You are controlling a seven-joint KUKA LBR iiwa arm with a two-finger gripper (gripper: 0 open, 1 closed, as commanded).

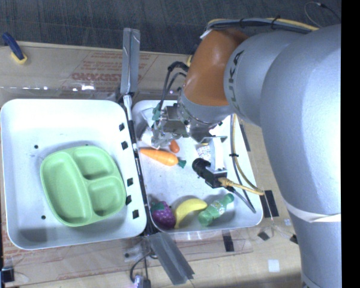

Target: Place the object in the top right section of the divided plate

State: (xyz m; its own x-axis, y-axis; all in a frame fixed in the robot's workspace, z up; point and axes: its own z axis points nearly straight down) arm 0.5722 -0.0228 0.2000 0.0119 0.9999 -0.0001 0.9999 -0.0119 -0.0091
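Note:
A green divided plate (81, 185) with three sections lies in the left bin (24, 125). My gripper (163, 131) hangs low over the upper left part of the right bin (252, 218), far to the right of the plate. A small orange-red piece (174, 146) sits right under the gripper's tip; whether it is gripped or lying on the bin floor cannot be made out. Just below it lies a carrot (159, 156) with a green end, pointing left to right.
Along the right bin's front edge lie purple grapes (163, 213), a yellow banana (189, 209) and a green bottle (216, 209). A raised divider (134, 161) separates the two bins. The arm's bulk covers the right bin's far right side.

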